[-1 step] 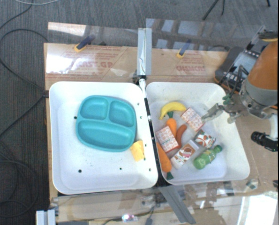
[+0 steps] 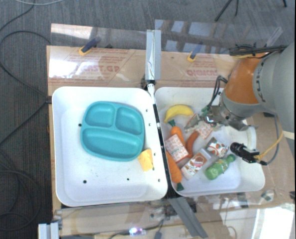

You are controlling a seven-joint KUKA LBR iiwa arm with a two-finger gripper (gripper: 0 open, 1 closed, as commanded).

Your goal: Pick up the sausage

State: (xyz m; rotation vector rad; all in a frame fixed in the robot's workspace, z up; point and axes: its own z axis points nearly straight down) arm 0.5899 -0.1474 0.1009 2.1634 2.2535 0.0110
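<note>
Left to right, you have a teal divided plate (image 2: 113, 130) and cheese wedge (image 2: 146, 160) in the left bin (image 2: 68, 183). In the right bin (image 2: 247, 183), the sausage (image 2: 191, 140) sits wedged between cartons (image 2: 176, 149), just below the gripper (image 2: 200, 119). You cannot tell its finger state; it could snag a carton instead.

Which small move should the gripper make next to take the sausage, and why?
Probably lower a little, straight onto the sausage. The gripper hangs just above its upper end in the right bin, with nothing between its fingers, and small cartons crowd both sides.
</note>
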